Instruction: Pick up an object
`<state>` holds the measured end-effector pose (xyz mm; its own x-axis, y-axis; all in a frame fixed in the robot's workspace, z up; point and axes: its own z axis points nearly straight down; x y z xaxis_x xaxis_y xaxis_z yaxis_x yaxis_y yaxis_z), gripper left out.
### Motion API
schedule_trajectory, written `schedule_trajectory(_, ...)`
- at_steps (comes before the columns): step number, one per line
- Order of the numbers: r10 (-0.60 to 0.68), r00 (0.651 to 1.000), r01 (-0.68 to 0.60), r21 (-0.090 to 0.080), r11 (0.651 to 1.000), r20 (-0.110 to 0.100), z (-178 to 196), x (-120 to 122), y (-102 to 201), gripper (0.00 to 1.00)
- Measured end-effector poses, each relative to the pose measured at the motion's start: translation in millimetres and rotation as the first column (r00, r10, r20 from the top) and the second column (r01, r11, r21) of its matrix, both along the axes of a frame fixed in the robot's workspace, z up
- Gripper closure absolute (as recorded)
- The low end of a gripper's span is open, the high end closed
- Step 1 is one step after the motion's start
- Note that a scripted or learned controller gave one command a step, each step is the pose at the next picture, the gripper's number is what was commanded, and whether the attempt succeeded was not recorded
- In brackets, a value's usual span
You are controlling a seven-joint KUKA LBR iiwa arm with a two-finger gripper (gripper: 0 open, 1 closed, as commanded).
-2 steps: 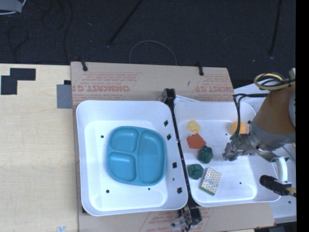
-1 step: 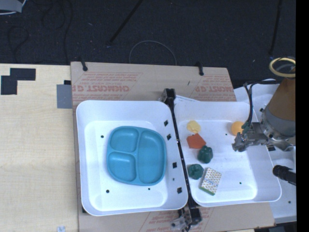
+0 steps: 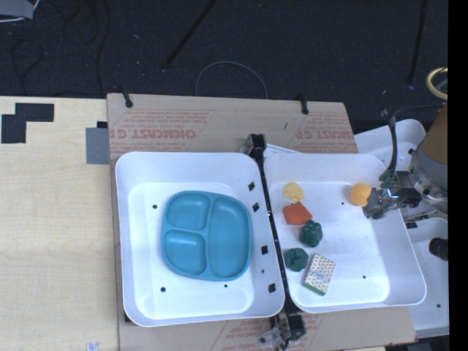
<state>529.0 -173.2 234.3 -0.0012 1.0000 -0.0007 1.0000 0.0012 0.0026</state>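
Nearest us in the right bin lies the patterned packet, then two green pieces, a red block and, farthest, the orange ball, likely light and slippery. We cannot tell the gripper's state beside it.

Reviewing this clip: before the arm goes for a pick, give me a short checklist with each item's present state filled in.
1. Claw is over the right bin: ok, at its right side.
2. A target is near: ok, the orange ball lies just beside the claw.
3. Ball free of neighbours: ok, it lies apart from the yellow piece and the red piece.
4. Claw holds nothing yet: cannot tell.
5. Other items clear of the path: ok, the two green pieces and the patterned box lie farther left.
6. Blue tray in the left bin out of the way: ok.
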Motion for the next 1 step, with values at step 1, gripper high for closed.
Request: schedule_trajectory(1, 0.003, 1.000, -0.003, 0.004, 1.000, -0.007, -9.1, -8.2, 53.3, 1.00)
